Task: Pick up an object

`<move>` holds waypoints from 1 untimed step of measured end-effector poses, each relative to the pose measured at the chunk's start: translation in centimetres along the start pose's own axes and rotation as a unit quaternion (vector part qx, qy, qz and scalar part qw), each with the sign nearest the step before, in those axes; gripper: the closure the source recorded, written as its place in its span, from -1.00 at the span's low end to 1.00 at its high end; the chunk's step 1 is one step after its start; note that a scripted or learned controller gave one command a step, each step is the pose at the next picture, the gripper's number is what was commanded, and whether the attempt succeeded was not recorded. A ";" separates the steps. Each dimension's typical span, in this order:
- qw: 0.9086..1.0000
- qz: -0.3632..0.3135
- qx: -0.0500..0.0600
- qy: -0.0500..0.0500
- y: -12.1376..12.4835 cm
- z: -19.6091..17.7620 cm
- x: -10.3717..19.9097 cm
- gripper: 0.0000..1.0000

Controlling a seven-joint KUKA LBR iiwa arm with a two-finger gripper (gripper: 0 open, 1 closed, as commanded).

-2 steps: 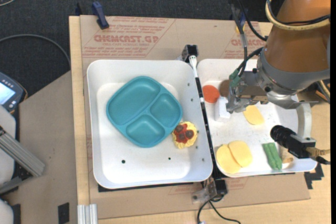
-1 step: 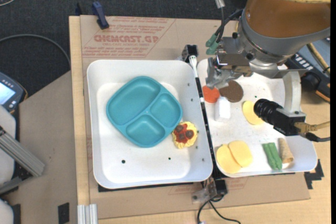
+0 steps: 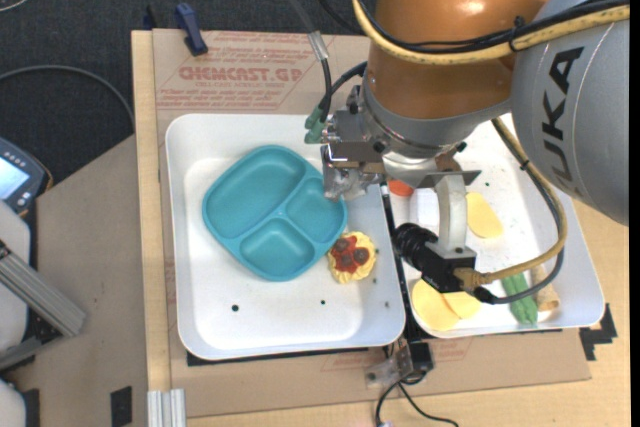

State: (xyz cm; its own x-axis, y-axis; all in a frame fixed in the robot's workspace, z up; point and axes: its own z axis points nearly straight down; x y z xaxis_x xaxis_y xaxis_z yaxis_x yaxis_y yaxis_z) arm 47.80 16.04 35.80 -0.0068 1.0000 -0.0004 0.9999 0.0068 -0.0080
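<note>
I see the bench [image 3: 240,65], a brown board with red printed letters on its far part. Two shallow white bins lie directly on it, touching: the left bin [image 3: 190,215] and the right bin [image 3: 575,290]. A blue clamp [image 3: 190,27] grips its far edge.

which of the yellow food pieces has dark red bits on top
The yellow piece in the left bin, touching the teal plate. The right bin's yellow pieces are plain.
</note>
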 end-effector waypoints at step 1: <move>1.000 0.007 0.000 -0.002 0.0 6.4 -5.9 1.00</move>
State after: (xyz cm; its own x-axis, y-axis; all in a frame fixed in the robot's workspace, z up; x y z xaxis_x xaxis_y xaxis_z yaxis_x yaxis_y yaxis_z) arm 47.83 10.15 29.41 0.0073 1.0000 -0.0036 0.9999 -0.0074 -0.0089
